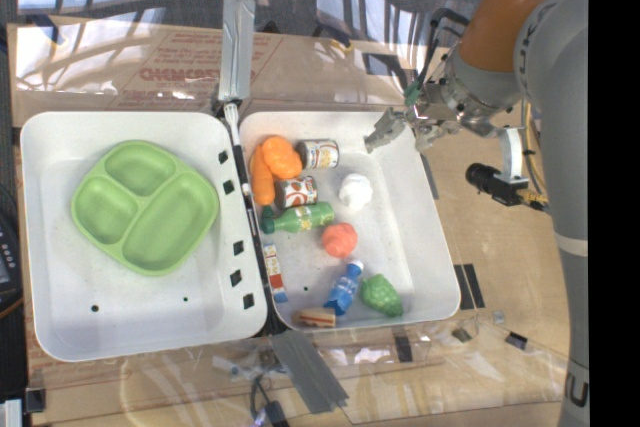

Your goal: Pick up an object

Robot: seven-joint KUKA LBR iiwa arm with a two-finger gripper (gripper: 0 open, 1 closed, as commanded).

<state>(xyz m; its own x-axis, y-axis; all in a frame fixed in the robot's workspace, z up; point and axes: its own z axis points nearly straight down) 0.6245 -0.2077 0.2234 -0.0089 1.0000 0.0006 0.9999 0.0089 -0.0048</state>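
Note:
The right bin (425,245) holds several small items: an orange fruit (279,156), a carrot (261,181), two cans (318,154) (297,191), a green bottle (298,218), a white ball (355,190), a red ball (340,239), a blue bottle (343,287), a green lumpy toy (381,295) and a sandwich toy (316,318). My gripper (404,135) hangs over the bin's far right corner, above and to the right of the white ball. Its fingers (380,135) are spread, open, with nothing between them.
A green divided plate (145,205) lies in the left bin (50,295). A thin packet (273,273) rests against the right bin's left wall. The grey arm with its orange band (515,0) comes in from the upper right. Cardboard lies behind the bins.

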